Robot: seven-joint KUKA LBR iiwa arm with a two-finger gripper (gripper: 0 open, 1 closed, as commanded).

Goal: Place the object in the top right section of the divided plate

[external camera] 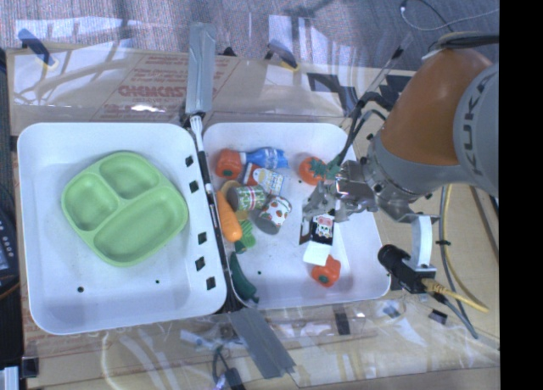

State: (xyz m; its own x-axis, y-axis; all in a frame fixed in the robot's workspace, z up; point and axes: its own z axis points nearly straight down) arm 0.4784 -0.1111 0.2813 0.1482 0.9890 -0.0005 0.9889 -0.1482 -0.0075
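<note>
Two shallow white bins are sitting side by side. The left bin (51,295) is holding one green divided plate (124,207), smooth plastic, rounded, with three sections: two small ones toward the top and one long one below. The right bin (280,291) is holding a cluster of toy food: one carrot (229,219), long axis running up and down beside the divider; one blue-labelled bottle (265,158) lying on its side, long axis left to right; two small cans (249,197), one of them grey (271,214); one orange round piece (228,163); one orange piece with a green top (309,169); one orange-red piece (326,272) near the lower edge. The gripper (321,210) is hovering over the right bin, a white carton with black markings (320,237) hanging lengthwise downward just beneath it; whether the fingers are gripping it cannot be told.
</note>
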